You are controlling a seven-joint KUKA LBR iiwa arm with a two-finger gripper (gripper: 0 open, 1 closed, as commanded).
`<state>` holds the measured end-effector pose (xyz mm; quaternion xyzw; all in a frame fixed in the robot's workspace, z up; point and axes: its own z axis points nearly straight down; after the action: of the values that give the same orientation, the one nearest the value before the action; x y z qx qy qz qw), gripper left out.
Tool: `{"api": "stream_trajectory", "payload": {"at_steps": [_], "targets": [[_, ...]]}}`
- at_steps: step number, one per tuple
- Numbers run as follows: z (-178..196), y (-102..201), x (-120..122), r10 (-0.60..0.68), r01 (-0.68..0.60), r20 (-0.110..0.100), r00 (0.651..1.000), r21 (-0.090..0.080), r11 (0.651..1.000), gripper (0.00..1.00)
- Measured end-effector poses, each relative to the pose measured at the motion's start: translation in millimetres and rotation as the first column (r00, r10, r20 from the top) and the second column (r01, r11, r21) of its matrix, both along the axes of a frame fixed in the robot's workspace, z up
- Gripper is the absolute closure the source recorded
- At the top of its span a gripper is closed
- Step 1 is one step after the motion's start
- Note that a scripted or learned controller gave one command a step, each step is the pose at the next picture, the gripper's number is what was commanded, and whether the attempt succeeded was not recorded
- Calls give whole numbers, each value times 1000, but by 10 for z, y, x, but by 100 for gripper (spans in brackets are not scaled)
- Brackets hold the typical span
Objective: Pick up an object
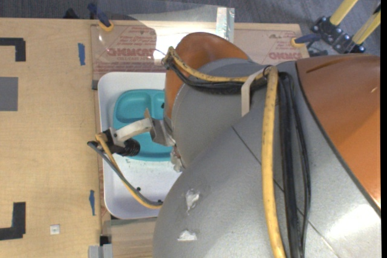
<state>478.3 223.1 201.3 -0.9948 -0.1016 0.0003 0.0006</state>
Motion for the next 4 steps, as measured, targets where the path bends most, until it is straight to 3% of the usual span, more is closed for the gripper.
{"api": "stream_trajectory", "payload": {"at_steps": [1,2,3,4], "targets": [[791,25,8,419,-419,2,908,0,908,100],[217,9,2,20,-20,-3,1000,-4,1000,100],[1175,25,8,465,-465,1,885,-1,885,100],[393,12,2,166,-166,-3,986,-3,986,100]]}}
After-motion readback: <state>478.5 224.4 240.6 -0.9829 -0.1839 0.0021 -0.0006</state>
